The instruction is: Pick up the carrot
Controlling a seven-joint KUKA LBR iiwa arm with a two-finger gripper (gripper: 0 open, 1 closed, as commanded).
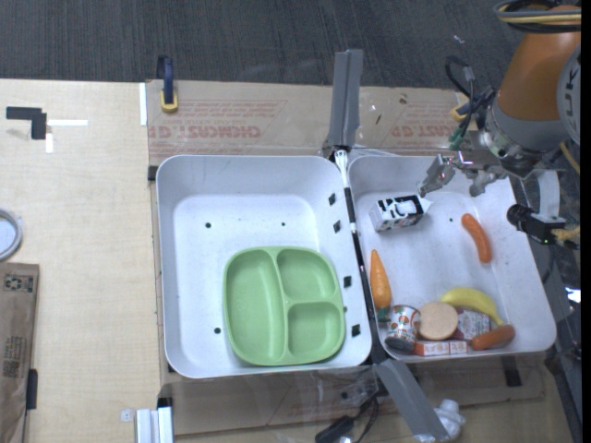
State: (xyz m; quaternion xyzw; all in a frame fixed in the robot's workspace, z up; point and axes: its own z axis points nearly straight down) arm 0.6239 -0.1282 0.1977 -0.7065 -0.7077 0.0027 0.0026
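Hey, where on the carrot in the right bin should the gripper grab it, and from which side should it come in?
Probably the thick upper half of the carrot, coming straight down from above. It lies flat and lengthwise against the left wall of the right bin, pointed end toward the cup, so a side approach looks blocked. The fingers would best close across its width; clearance on the wall side looks tight.

The grey arm with its orange band (pixel 543 72) is cut off by the right edge, so its upper links cannot be followed. Its two-finger gripper (pixel 441 175) is small and blurred; the finger gap cannot be judged. Well below the fingers, the small printed can (pixel 403 322), round tan disc (pixel 439 321) and red-and-white packet (pixel 441 347) overlap, hiding each other's edges.
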